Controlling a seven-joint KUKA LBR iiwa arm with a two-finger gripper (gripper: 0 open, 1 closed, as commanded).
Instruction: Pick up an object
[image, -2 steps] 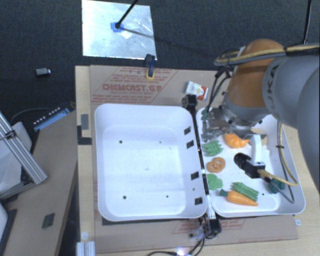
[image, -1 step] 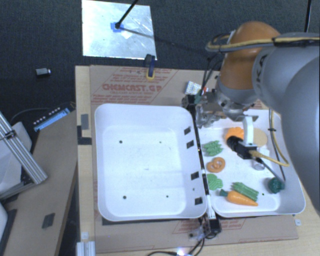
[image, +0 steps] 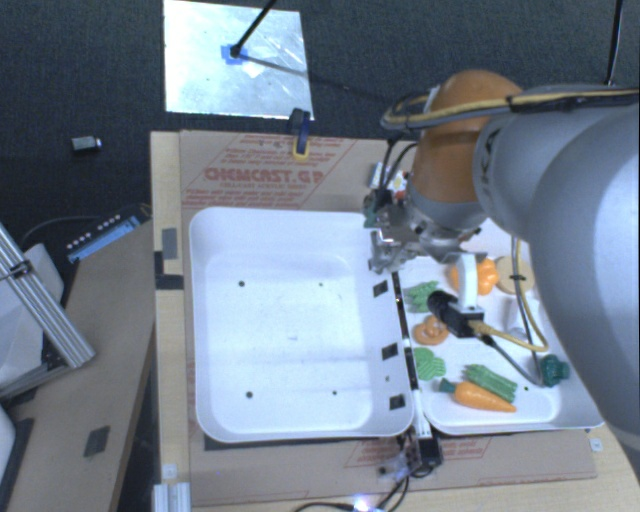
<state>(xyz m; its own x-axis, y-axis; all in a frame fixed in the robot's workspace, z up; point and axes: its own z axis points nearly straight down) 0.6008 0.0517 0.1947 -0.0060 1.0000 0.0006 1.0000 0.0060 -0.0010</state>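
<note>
My fingers (image: 383, 255) hang over the seam between the two white bins, near the far end of the right bin's left wall, and I cannot tell from this slanted look how far apart they stand or whether anything sits between them. Just beyond them, inside the right bin (image: 535, 415), lies a green leafy piece (image: 420, 296) close to the left wall, with a small orange-brown piece (image: 431, 331) nearer the front and another green piece (image: 432, 364) nearer still, all hugging that left side. A carrot with green top (image: 482, 392) rests along the front edge of the right bin. An orange rounded piece (image: 470, 273) sits toward the middle, partly behind a black-and-white part of my wrist gear. The left bin (image: 290, 330) spreads wide and white beside me. Both bins rest on a cardboard sheet (image: 265, 170) on the tabletop, with a yellow clamp (image: 300, 135) at its far edge.
</note>
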